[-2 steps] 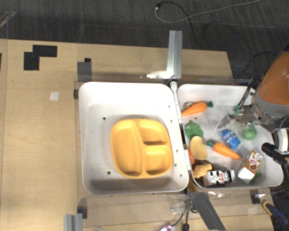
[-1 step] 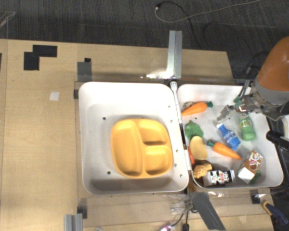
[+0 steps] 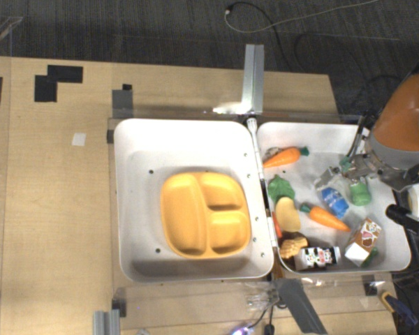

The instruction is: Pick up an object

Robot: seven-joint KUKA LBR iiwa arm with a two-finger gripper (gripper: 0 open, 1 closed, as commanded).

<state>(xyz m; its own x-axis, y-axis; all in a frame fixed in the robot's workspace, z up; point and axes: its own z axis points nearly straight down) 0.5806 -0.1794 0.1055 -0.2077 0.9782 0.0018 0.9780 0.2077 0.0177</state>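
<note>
The right bin (image 3: 314,139) holds several small items. An orange carrot (image 3: 283,157) lies at its back left, with a green pepper (image 3: 281,188) and a yellow pear-shaped piece (image 3: 288,215) below it. A second carrot (image 3: 328,218), a blue bottle (image 3: 334,201) and a green bottle (image 3: 360,191) lie near the middle. My gripper (image 3: 349,167) hangs low over the bin's right part, just above the green bottle and right of the blue one. The arm's orange band (image 3: 405,117) rises behind it. Nothing visibly hangs from the gripper.
The left bin (image 3: 136,187) carries a yellow divided plate (image 3: 204,213). Along the right bin's front lie a brown toy (image 3: 292,244), a dark bottle with a white label (image 3: 315,257), a white block (image 3: 356,254) and a small carton (image 3: 367,234). A metal post (image 3: 253,75) stands behind the bins.
</note>
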